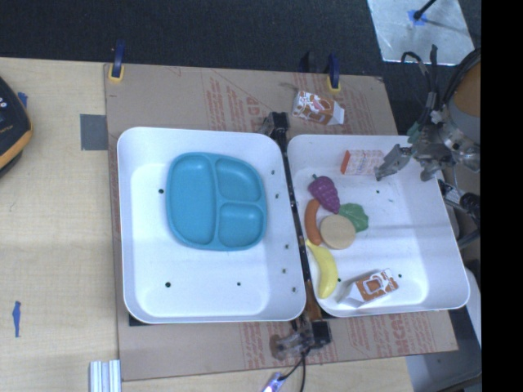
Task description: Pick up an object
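Note:
The right bin point(425, 243) holds several toy foods. A small orange-and-white carton point(360, 162) lies near its back wall. Purple grapes point(324, 192), an orange sausage shape point(311, 220), a green leafy piece point(355, 216) and a tan round disc point(337, 232) cluster at its left. A yellow banana point(325, 269) and a second carton point(370, 287) lie near the front. My gripper point(409, 167) hangs over the bin's back right, just right of the small carton. It is open, with nothing between its fingers.
The left bin point(139, 243) holds a blue divided plate point(216, 200). A snack packet point(317, 109) lies on the cardboard behind the bins. Clamps and a cable sit between the bins at the back and front.

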### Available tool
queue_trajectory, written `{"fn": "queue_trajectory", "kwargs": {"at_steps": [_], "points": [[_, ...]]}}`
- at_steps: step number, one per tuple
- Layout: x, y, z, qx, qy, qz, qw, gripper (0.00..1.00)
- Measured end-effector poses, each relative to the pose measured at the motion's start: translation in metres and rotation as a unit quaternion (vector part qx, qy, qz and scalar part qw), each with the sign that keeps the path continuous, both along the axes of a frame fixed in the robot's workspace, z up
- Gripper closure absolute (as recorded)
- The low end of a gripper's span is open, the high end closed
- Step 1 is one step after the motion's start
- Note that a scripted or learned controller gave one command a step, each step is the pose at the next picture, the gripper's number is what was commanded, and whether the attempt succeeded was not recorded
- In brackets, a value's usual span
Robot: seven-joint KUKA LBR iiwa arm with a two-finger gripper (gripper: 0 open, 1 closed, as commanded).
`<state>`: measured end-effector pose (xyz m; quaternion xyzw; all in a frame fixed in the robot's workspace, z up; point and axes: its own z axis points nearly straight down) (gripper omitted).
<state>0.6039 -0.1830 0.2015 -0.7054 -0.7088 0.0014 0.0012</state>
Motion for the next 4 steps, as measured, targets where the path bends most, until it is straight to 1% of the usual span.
{"fn": "queue_trajectory", "kwargs": {"at_steps": [1, 2, 3, 4], "points": [[-0.029, 0.048, -0.109, 0.0000, 0.001, 0.001, 1.0000, 0.00], [0.028, 0.089, -0.109, 0.0000, -0.001, 0.000, 1.0000, 0.00], [0.052, 0.078, -0.110, 0.0007, 0.000, 0.000, 1.0000, 0.00], [0.052, 0.063, -0.109, 0.0001, -0.001, -0.001, 1.0000, 0.00]]}}
